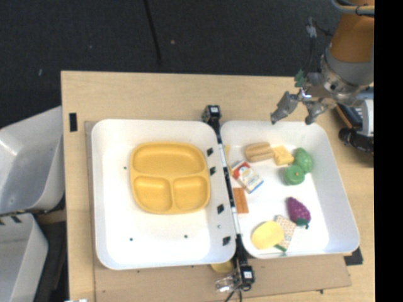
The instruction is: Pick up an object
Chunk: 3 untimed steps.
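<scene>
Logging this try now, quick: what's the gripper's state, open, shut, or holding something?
Gripper: open, nothing between its fingers; it hangs over the far edge of the right bin.

A robotics lab: a wooden bench (189,87) bears two white bins (104,168) of toy food (296,168) under a robot arm (349,43).

Dark speckled floor (189,24), light wooden bench (157,96), white furniture (28,168) at left

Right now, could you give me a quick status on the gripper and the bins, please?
Gripper open, holding nothing, above right bin's far edge. Toys in right bin untouched: bread roll nearest. Yellow tray in left bin. Nothing blocking.
</scene>
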Each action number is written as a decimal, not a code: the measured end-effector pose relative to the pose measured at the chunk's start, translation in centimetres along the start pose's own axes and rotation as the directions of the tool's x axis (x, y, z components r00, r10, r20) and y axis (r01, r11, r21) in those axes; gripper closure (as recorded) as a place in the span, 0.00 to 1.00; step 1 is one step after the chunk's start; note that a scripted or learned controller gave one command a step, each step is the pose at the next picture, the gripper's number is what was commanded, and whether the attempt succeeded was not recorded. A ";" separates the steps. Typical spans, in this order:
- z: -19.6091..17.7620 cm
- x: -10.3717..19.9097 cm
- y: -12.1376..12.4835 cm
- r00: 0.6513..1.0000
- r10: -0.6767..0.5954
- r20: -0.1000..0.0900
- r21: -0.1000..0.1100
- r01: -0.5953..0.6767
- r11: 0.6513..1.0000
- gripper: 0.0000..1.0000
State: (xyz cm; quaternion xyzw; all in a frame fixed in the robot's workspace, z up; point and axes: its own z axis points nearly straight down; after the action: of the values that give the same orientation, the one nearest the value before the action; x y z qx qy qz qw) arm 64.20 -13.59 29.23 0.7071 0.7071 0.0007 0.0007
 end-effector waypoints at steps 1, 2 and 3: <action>-1.0 -0.1 0.1 1.000 -0.003 0.001 -0.002 0.003 1.000 1.00; -6.6 -4.6 -6.0 1.000 0.005 0.003 -0.003 -0.005 1.000 1.00; -11.5 -8.8 -9.9 1.000 0.002 0.003 -0.002 -0.002 1.000 1.00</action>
State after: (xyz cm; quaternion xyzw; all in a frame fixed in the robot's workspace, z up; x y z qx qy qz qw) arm 54.25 -22.35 40.76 0.7079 0.7063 0.0002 0.0025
